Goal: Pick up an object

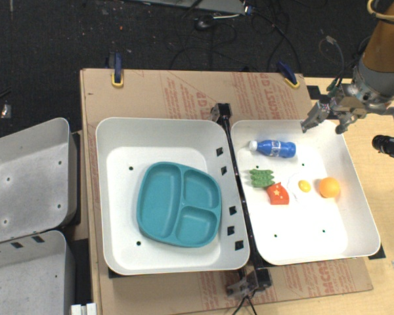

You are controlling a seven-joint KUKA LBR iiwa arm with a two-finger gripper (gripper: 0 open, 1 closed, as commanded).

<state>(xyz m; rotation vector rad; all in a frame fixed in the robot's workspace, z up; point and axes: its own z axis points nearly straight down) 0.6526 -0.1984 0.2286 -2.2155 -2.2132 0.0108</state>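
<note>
Open and holding nothing, the hand (327,119) hung over the far right corner of the right bin (354,235), its two fingers spread. Below it lay a blue bottle (274,148) on its side, a green toy (262,177), a red piece (278,194) just beside that, a small yellow piece (305,186) and an orange ball (329,188). A teal divided plate (179,205) filled the left bin (111,176) on the desk (157,90).
</note>
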